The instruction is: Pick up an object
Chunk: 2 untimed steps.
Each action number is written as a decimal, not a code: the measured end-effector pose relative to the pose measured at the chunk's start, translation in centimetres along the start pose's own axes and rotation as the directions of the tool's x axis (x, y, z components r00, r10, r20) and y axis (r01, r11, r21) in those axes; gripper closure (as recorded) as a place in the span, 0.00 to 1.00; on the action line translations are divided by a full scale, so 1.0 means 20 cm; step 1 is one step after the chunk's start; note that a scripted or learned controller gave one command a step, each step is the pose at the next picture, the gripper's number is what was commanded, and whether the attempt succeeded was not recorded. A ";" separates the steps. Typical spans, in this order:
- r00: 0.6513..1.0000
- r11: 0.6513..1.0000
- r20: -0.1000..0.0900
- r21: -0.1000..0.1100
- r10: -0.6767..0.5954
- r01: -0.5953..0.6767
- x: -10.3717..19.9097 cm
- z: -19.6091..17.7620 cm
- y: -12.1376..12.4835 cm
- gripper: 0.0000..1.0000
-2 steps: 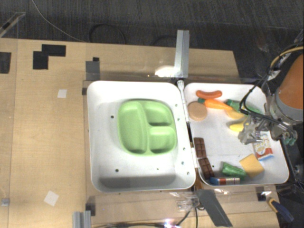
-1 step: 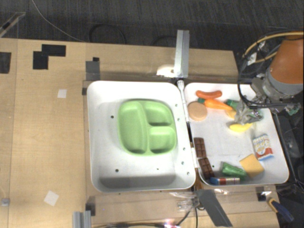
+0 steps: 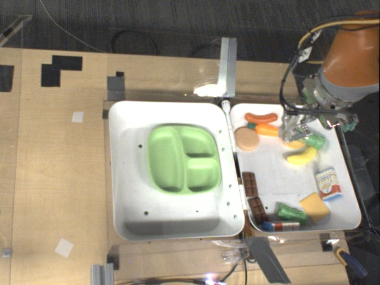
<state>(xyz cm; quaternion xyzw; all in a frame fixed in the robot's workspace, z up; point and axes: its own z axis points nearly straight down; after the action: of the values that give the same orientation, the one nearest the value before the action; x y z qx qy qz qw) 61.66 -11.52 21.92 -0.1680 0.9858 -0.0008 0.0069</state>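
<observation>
My gripper hangs low over the back of the right bin, beneath the arm's orange band. Its metal fingers are down among a carrot, a green toy and a yellow banana. Nearby lie a red sausage and a tan round bun. I see nothing plainly held between the fingers.
The left bin holds a green divided plate. In the right bin's front part lie two chocolate bars, a green item, a marker, a cheese wedge and a small carton. A metal post stands behind the bins.
</observation>
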 end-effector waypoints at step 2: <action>1.000 1.000 0.002 0.001 0.002 -0.002 -0.15 -0.07 -0.30 1.00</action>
<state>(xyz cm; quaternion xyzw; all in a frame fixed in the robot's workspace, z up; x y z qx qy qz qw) 66.51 -16.14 23.40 -0.1672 0.9859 -0.0012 0.0078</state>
